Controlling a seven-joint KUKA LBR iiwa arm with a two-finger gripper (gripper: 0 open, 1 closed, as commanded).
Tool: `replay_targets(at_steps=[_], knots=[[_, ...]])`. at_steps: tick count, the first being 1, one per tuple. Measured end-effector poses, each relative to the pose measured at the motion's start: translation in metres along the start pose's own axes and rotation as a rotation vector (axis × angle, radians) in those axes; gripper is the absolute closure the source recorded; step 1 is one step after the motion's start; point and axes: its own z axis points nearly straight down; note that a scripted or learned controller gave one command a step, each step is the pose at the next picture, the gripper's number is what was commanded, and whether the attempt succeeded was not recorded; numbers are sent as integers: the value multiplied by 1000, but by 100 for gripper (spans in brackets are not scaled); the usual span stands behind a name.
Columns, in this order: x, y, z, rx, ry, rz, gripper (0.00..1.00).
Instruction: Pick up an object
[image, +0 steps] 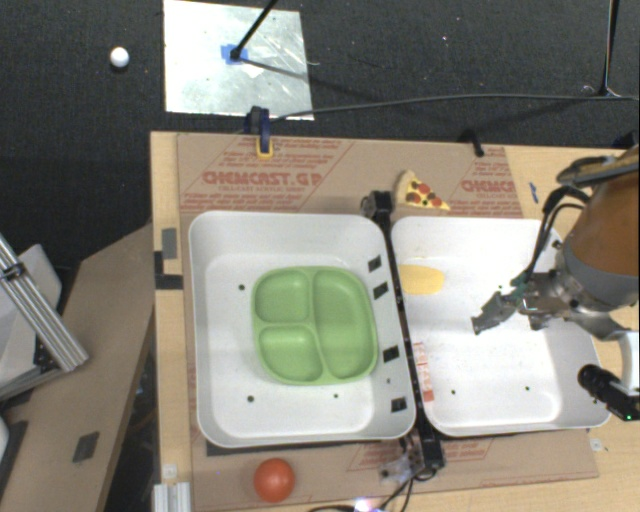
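Note:
A flat yellow object (422, 279) lies in the right bin (500, 400), near its upper left corner. My gripper (493, 314) hangs over the middle of that bin, to the right of and slightly below the yellow object, apart from it. Nothing shows between its fingers. A green divided plate (312, 324) lies in the left bin (220, 400).
A toy pizza slice (421, 192) rests on the cardboard just behind the right bin. A red-orange ball (273, 479) sits on the bench in front of the left bin. A black clip strip (392, 310) runs between the bins. The arm's orange band (608, 240) covers the right bin's right side.

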Motion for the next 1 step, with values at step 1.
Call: replay_targets(at_steps=[1], knots=[[-4,-2,62,6,1,3,0]])
